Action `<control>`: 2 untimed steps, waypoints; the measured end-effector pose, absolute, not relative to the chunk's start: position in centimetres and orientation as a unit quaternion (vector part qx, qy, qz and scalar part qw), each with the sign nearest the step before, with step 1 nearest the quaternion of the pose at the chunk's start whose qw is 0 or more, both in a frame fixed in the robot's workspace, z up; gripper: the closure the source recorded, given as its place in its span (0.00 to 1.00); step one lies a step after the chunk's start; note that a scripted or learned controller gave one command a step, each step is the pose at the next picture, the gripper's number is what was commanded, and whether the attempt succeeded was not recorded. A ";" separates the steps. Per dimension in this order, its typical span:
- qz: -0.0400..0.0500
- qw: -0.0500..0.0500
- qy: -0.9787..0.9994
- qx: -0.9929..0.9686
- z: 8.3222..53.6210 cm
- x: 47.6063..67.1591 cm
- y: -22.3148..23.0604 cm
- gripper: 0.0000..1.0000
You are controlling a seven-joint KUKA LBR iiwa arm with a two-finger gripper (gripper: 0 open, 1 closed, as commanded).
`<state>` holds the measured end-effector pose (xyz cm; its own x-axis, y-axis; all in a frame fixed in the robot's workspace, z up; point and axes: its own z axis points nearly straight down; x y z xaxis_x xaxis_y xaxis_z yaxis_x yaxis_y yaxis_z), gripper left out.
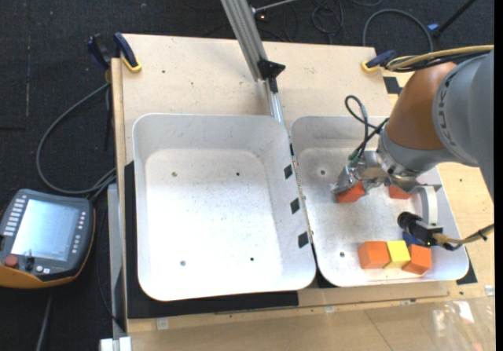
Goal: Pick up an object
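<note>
Under the gripper: you can see the gripper low over the right bin, with an orange-red block right at its tip.
Jaws: you cannot tell from up here if they are apart or squeezed together. The wrist hides them, so don't count the block as held.
Why it sits there: the block lies on the bin floor just below the jaws. That looks like the thing the arm is going for, and the arm is tipped down to reach it.
Behind the jaws: a second red block peeks out on the far side of the wrist, partly hidden by the arm.
Below the jaws, toward the front edge: an orange block, a yellow block and one more orange block sit touching in a row. They are well apart from the jaws.
Near that row: a black cable end hangs off the arm, just above the blocks.
In the way: nothing crowds the jaws on their open side.
Across the wall: the left bin sits beside this one.
Watch for: the block may slip out when the arm lifts.
</note>
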<state>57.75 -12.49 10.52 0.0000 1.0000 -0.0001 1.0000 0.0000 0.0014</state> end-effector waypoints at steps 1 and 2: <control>0.004 0.002 0.711 0.703 20.0 56.7 -3.1 1.00; 0.001 0.000 0.710 0.704 19.5 58.7 1.7 1.00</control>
